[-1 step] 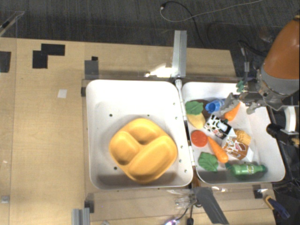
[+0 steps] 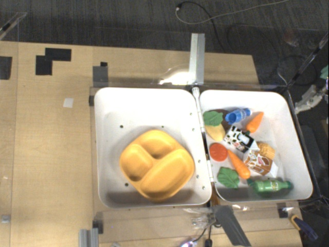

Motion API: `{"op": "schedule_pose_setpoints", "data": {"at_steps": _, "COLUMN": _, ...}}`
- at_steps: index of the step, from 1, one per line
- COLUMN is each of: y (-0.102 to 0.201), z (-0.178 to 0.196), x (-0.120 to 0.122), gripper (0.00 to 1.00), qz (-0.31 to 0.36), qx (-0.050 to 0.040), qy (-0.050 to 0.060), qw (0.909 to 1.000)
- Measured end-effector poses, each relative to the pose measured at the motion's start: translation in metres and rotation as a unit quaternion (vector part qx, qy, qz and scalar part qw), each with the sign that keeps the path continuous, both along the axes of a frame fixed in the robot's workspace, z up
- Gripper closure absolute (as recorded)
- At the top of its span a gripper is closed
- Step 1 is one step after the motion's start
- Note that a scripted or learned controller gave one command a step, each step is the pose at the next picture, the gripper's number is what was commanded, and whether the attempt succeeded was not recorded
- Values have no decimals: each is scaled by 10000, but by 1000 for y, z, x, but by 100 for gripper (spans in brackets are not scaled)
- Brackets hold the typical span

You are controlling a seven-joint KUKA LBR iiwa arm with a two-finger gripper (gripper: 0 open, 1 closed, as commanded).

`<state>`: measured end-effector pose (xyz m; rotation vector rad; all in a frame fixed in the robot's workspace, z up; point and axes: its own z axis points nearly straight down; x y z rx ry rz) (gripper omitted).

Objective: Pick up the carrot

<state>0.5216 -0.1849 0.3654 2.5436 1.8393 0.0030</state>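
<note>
You are looking at a robotics lab bench, not a home or kitchen: a pale wooden bench top (image 2: 46,153) carries two shallow white plastic bins (image 2: 149,99) set side by side against a grey metal upright post (image 2: 197,55). Black square marker patches (image 2: 51,59) are stuck on the wood. A loose black cable (image 2: 226,12) trails over the dark carpeted floor (image 2: 103,9) beyond it.

Left bin (image 2: 110,138): a yellow sectioned plate (image 2: 157,163) lying near its middle;
Right bin (image 2: 288,138): toy foods heaped together;
Carrot (image 2: 239,164): orange, slanted, between a red disc (image 2: 218,152) and a green bottle (image 2: 270,187);
Second carrot (image 2: 254,121): beside a blue cup (image 2: 236,116)
</note>
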Motion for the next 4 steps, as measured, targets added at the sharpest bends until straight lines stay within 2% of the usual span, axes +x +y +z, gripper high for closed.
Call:
{"op": "schedule_pose_setpoints", "data": {"at_steps": 1, "y": 0, "z": 63, "x": -34, "gripper": 0, "qz": 1130, "qx": -12, "qy": -9, "qw": 9936}}
{"op": "schedule_pose_setpoints", "data": {"at_steps": 3, "y": 0, "z": 63, "x": -34, "gripper": 0, "qz": 1133, "qx": -10, "qy": -7, "qw": 9936}}
{"op": "schedule_pose_setpoints", "data": {"at_steps": 4, "y": -16, "z": 69, "x": -34, "gripper": 0, "qz": 3365, "qx": -18, "qy": -2, "qw": 9417}}
